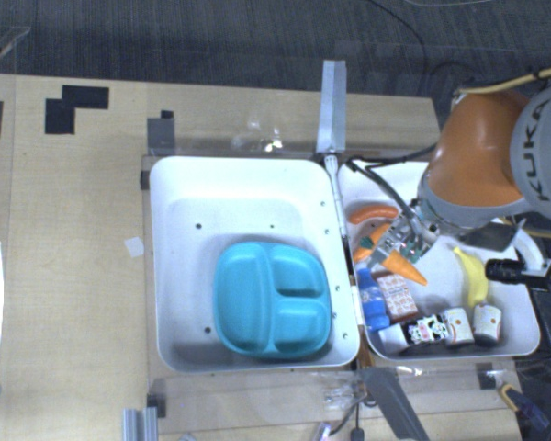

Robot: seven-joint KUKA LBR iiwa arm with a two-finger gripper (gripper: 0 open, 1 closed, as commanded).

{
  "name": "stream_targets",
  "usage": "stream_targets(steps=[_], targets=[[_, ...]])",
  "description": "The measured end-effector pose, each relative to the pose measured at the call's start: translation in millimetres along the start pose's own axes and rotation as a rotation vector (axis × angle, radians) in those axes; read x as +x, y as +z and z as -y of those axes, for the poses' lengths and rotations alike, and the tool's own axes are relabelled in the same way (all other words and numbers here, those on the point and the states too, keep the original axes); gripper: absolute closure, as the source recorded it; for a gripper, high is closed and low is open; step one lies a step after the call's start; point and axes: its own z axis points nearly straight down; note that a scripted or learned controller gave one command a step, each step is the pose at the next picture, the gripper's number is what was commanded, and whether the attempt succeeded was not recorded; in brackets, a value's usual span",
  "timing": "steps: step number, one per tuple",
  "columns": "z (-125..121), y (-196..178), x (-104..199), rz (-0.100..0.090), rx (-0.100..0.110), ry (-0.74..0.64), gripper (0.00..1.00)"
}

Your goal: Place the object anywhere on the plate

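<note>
Camera view puts the gripper [406, 240] low in the right bin [523, 338], over an orange carrot [406, 266] near the dividing rim; whether it grips anything I cannot tell. Toys crowd that bin, while the blue sectioned plate [274, 297] sits in the left bin [184, 200] with bare white floor behind it.

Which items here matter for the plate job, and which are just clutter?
Job: blue plate in the left bin; pincer over the right bin; carrot just under it, the likely pick.

Lying about: banana, blue bottle, small cartons.
</note>
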Motion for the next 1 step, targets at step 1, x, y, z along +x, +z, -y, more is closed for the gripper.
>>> stream_targets(steps=[1], targets=[[-14.1,-14.5,-21.9,0.003,0.000,-0.068,1.00]])
